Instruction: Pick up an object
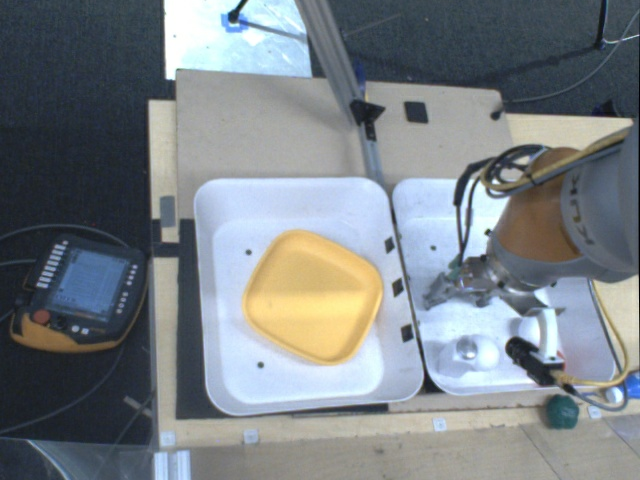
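A yellow square plate with rounded corners [313,295] lies flat in the left bin [225,218]. A small white and silvery object [473,352] rests near the front edge of the right bin [425,208]. My gripper [443,288] hangs low over the left part of the right bin, pointing toward the divider between the bins. It is a short way behind and to the left of the small object, apart from it. I see nothing held in it.
The grey arm with its orange band [535,218] covers the middle and right of the right bin. A green ball [562,413] sits outside the bins at the bench's front right. A teach pendant [78,293] lies on the floor to the left.
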You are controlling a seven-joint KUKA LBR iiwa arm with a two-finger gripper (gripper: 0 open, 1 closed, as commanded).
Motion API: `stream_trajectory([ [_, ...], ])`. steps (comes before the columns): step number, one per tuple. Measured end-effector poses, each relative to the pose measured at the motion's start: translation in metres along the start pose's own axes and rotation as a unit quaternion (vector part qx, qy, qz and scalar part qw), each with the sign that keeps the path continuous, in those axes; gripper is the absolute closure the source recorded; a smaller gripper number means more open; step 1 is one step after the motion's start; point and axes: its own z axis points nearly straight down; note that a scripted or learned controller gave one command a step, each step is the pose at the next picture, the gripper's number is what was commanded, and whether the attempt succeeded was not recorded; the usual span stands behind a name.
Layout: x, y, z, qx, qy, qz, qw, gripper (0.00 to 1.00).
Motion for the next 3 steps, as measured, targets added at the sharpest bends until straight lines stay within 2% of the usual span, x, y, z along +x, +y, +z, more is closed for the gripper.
stream_trajectory([
  [1, 0.0, 0.001, -0.011, -0.001, 0.0, 0.0, 1.0, 1.0],
  [3, -0.014, 0.001, -0.122, -0.003, 0.0, 0.0, 1.0, 1.0],
])
